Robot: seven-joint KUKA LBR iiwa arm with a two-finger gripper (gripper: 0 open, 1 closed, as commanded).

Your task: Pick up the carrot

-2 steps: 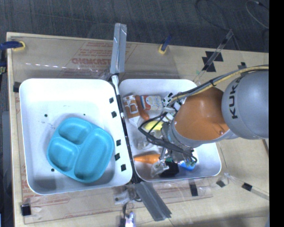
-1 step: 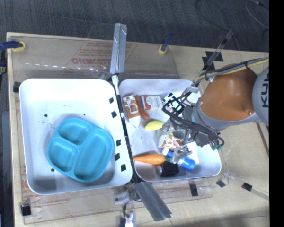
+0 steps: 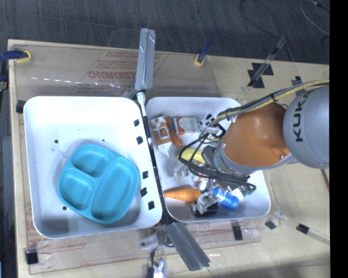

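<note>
An orange carrot is seen lying flat near the front edge of the right-hand bin. It is laid roughly left to right, with its tapered end turned toward the divider between the bins. Its right end is hidden beneath other things.

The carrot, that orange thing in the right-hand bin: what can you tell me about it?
The carrot is a small orange piece that looks like smooth plastic. It lies on its side on the floor of the right bin, near the front left corner, roughly parallel to the front wall. Its right end sits close under the tool; whether they touch is unclear.
</note>
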